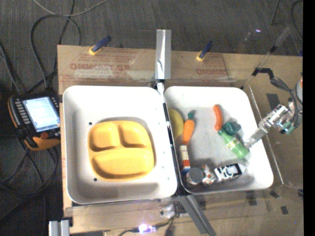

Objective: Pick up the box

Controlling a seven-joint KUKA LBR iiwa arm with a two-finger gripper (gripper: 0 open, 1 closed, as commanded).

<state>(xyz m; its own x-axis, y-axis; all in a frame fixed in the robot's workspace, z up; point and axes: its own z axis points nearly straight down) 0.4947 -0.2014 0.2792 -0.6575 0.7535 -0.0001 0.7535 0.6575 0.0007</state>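
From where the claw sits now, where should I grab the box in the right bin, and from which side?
Take the box across its short width near the middle, coming straight down from above. It lies flat along the near wall of the right bin, tilted slightly. A can crowds its left end, so stay off that end. The claw is up and to the right, by the green bottle.

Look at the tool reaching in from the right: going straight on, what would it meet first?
Probably the green bottle, lying right at the tool tip, though height above it is unclear.
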